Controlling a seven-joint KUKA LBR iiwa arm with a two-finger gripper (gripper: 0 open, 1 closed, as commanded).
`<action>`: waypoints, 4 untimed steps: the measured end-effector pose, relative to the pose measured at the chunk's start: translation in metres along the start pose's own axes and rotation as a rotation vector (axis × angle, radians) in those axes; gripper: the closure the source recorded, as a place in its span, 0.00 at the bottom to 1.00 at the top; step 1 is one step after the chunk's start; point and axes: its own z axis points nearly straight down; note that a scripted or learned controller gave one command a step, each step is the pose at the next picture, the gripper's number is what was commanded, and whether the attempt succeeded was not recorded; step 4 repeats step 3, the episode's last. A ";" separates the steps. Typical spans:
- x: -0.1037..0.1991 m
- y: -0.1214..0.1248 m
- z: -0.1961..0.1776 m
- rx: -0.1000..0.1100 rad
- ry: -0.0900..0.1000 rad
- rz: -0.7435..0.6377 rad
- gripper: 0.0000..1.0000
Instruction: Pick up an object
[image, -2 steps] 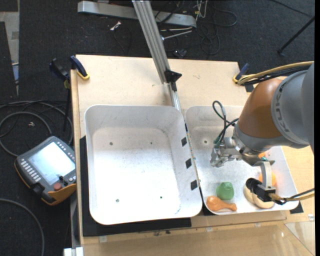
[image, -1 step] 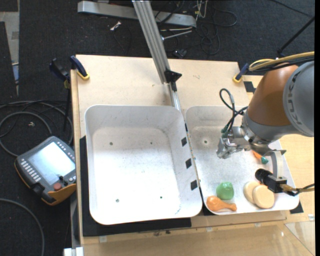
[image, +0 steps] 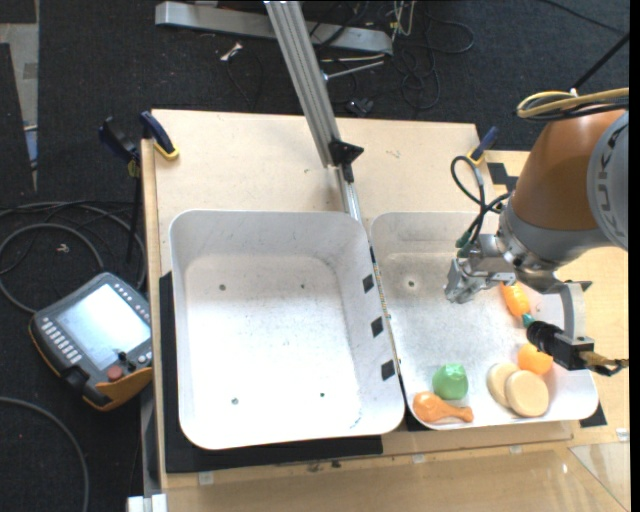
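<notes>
A pale wooden bench (image: 250, 160) stood on dark floor w/ loose cables and a control pendant (image: 92, 340). Two shallow white bins sat on it. The gripper (image: 458, 288) hung over the right bin (image: 420, 250); finger state: can't tell. Below the fingers lay a green ball (image: 451, 380), an orange pear-shaped toy (image: 440, 407) and tan discs (image: 519, 389). The left bin (image: 190, 300) sat beside.

A light wooden bench (image: 260, 160) holds two white bins side by side. The left bin (image: 200, 400) is big and sits on a black mat (image: 170, 450). The right bin (image: 400, 250) touches it along the middle. A grey metal pole (image: 310, 90) leans over the back of the bench. A clamp with a yellow tip (image: 160, 140) grips the back left corner. Another blue and yellow clamp (image: 483, 142) sits at the back right.
</notes>
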 end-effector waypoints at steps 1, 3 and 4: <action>0.060 -0.007 0.006 0.007 0.003 -0.006 1.00; 0.156 -0.023 -0.013 0.005 0.003 -0.006 1.00; 0.156 -0.023 -0.013 0.005 0.003 -0.006 1.00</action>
